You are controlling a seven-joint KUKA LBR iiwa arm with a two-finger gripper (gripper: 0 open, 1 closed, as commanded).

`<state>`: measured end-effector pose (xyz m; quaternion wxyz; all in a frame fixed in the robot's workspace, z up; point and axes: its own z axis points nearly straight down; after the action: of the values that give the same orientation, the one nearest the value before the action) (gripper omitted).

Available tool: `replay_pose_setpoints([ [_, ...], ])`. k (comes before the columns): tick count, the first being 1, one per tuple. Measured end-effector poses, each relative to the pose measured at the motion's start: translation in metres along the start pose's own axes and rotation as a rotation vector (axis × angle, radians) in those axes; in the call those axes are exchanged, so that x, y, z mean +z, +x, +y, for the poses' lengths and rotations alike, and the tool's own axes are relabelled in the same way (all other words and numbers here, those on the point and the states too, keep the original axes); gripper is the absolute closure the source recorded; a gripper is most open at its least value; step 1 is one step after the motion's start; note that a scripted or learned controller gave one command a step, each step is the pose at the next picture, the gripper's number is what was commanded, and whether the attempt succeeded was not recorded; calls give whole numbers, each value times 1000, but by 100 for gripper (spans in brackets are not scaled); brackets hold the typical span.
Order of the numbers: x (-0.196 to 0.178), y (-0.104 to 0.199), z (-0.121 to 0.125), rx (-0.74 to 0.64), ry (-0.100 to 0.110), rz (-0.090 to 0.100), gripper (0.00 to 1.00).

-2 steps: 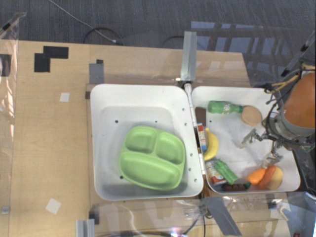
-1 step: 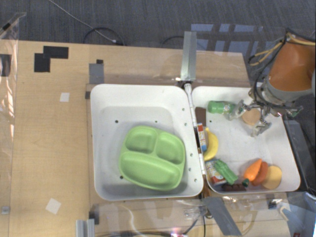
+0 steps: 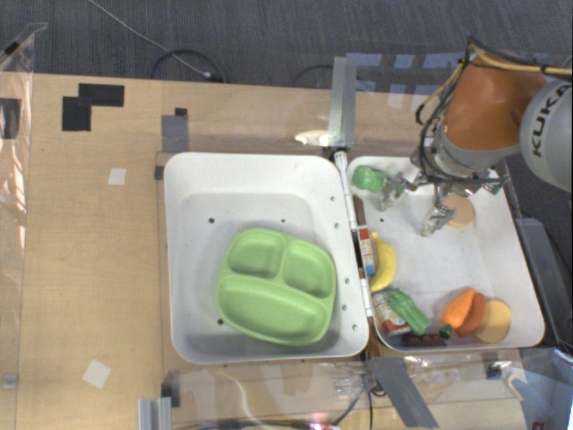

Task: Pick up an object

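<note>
My gripper (image 3: 411,206) hangs over the far part of the right bin (image 3: 501,267), under the orange band of the arm. It is open, with bare bin floor between its fingers. A green rounded item (image 3: 366,179) lies just left of the left fingertip (image 3: 385,193). A tan round piece (image 3: 460,211) lies just right of the right fingertip (image 3: 436,222). Nearer the front lie a yellow banana (image 3: 384,265), a green packet (image 3: 408,310), an orange carrot-like piece (image 3: 458,307) and a yellow-tan object (image 3: 493,321).
The left bin (image 3: 206,195) holds a green divided plate (image 3: 276,285) toward its front. A raised divider (image 3: 351,231) separates the two bins. A small dark item (image 3: 430,337) lies at the right bin's front edge.
</note>
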<state>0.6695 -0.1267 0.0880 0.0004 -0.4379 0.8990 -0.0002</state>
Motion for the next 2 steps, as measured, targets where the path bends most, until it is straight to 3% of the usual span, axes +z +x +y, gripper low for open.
replay_pose_setpoints([
  [1, -17, -4, -4, 9, 16, -17, 100],
  [2, -178, -20, 11, -7, 23, -16, 100],
])
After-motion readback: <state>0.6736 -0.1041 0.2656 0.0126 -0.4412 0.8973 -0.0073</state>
